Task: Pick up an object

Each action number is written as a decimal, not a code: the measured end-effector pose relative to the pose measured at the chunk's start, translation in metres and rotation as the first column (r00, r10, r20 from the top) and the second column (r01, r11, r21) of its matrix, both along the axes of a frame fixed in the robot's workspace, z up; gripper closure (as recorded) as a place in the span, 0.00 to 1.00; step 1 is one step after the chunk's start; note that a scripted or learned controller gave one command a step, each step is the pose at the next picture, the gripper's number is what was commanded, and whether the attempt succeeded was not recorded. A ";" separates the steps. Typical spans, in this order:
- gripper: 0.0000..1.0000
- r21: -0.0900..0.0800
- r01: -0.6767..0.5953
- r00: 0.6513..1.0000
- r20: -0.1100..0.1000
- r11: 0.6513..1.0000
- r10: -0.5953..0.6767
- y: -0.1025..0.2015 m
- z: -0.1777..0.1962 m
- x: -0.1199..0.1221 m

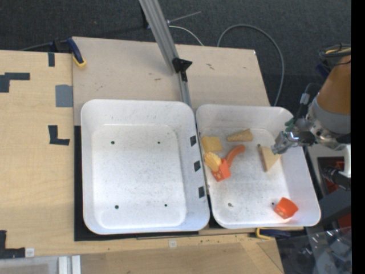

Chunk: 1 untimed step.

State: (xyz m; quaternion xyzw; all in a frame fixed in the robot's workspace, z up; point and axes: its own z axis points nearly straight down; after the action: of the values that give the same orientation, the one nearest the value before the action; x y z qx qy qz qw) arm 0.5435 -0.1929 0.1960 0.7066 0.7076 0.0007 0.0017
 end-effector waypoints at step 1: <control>1.00 -0.001 0.000 1.000 0.002 1.000 0.000 -0.008 0.060 0.002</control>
State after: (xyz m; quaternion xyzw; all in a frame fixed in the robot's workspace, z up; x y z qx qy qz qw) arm 0.5454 -0.2005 0.2563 0.7067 0.7076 0.0009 0.0028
